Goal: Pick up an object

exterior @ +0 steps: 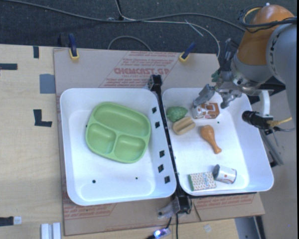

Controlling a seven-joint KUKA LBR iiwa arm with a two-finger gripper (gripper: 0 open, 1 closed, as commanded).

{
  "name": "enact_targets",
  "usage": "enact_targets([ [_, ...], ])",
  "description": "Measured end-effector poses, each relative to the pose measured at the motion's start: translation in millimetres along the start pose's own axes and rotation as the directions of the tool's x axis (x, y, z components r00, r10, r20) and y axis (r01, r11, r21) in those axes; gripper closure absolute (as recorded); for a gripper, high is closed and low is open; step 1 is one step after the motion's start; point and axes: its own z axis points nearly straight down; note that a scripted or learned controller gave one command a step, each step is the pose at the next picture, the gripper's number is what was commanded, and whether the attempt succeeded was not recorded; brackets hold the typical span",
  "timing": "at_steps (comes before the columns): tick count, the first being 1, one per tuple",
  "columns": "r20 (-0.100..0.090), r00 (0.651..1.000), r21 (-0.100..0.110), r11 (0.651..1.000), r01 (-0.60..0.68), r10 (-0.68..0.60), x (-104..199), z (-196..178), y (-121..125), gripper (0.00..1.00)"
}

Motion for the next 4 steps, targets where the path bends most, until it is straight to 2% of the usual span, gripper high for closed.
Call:
enact_targets([
  [1, 0.002, 1.000, -0.014, 1.000, 0.003, -0.003, 0.5, -9.4, 2.9, 0.00],
  [2, 0.004, 1.000, -0.012, 1.000, 0.003, -0.003, -1.6, 53.3, 6.3, 0.00],
  [3, 0.004, 1.000, -0.011, 1.000, 0.002, -0.002, -4.7, 110.3, -3.4, 0.00],
  [4, 0.005, 1.000, -0.015, 1.000, 0.003, -0.003, -4.9, 115.6, -2.9, 0.00],
])
